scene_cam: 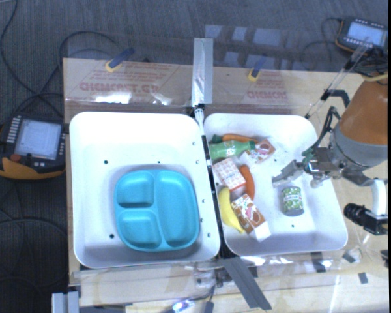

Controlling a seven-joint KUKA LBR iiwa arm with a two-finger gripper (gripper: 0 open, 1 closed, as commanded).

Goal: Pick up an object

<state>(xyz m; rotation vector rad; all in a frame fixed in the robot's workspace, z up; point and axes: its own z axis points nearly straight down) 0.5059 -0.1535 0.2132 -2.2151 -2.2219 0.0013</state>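
your gripper [298, 173] hangs over the right bin [326, 233], fingers spread wide and holding nothing; the green can [292, 200] lies just below them.

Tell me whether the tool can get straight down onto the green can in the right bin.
Probably yes. The green can stands apart from the food pile by the divider, with bare bin floor around it, and the tool hovers just beside it.

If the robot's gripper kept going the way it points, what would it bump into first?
The gripper points left across the right bin. Going straight on, it would probably meet the carrot first, in the pile by the divider. The can lies just below that line and might be brushed; depth is hard to judge.
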